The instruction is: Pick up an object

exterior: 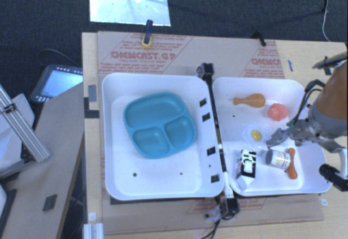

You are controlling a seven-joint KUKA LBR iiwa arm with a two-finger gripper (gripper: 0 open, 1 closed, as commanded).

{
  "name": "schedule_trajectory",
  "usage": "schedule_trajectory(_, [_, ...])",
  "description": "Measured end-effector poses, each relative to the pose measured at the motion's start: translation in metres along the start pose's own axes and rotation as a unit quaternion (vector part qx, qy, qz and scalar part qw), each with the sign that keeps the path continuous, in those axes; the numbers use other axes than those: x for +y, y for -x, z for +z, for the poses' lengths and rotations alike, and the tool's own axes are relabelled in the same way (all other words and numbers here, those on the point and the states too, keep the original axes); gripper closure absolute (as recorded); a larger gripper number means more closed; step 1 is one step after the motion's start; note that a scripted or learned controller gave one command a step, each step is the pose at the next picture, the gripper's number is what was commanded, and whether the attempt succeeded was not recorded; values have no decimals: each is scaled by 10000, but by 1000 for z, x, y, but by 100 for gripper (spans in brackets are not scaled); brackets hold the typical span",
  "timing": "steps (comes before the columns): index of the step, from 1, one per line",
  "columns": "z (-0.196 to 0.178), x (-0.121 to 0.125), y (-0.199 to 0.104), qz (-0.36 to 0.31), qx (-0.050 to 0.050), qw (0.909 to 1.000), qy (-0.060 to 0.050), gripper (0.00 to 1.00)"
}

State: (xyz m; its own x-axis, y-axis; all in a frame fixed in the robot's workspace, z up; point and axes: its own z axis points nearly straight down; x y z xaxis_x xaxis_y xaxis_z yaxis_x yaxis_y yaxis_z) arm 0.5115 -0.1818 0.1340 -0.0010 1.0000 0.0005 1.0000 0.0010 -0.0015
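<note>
Tool: the tool (278, 137) is hanging low over the right bin (231, 94), reaching in from the arm (331, 105) at the right edge; I am not able to tell whether it is spread or pressed together, since it is showing only as a small grey shape.
Likely target: a small jar with a metal-looking lid (278, 158) is lying on its side just below the tool, apparently apart from it; nothing is showing gripped.
Other candidates: a yellow round piece (255, 136) is sitting just to the tool's left, a pink ball (277, 111) just above it, an orange drumstick-shaped toy (251, 101) further up and left, an orange stick (292, 164) beside the jar, and a black-and-white carton (247, 163) down and left.
Why so placed: the objects are lying loose and scattered in one bin, which I judge is giving the arm a choice of picks from above.
Left bin: the left bin (117, 178), well away from the tool, is carrying a blue divided plate (159, 124).
Hard to make out: the arm is being cut off by the frame; the tool's tip and any contact with the jar are blurring together.
</note>
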Motion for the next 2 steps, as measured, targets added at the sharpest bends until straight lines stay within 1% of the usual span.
schedule_trajectory(1, [-13, 1, 1, -1, -12, 10000, 26, 100])
schedule_trajectory(2, [-58, 6, -5, -18, -12, 10000, 38, 100])
